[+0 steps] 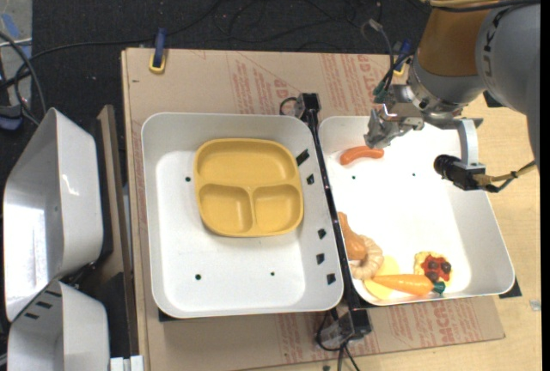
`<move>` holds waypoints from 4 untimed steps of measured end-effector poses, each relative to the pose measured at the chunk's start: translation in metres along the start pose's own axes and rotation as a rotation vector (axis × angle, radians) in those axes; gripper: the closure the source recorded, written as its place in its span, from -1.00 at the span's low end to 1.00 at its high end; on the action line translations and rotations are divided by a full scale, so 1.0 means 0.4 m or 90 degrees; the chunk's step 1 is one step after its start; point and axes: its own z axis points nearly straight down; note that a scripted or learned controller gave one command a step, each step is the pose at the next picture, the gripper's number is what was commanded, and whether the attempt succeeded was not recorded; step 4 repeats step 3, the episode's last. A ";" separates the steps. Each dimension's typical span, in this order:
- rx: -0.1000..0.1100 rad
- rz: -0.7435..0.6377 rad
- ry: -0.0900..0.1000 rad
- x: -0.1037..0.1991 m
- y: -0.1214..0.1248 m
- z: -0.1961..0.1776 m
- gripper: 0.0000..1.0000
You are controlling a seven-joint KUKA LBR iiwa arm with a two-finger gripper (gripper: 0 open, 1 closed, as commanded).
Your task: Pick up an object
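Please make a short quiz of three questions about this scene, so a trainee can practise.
1. True or false: the yellow divided plate lies in the left bin.
2. Which item lies nearest the gripper? A) carrot B) orange sausage C) pizza slice
3. Which bin holds the food items?

Key: 1. True. 2. B. 3. The right bin.

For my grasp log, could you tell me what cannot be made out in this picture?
- Gripper fingers: blurred and too small in the camera view to judge.
- Contact with the orange sausage: cannot tell.
- Pale food by the right bin's near-left wall: too small to identify.
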 end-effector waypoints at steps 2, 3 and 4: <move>0.000 -0.001 0.000 0.270 -0.101 -0.036 1.00; 0.001 -0.001 0.000 0.411 -0.136 -0.018 1.00; 0.001 -0.001 0.000 0.411 -0.136 -0.018 1.00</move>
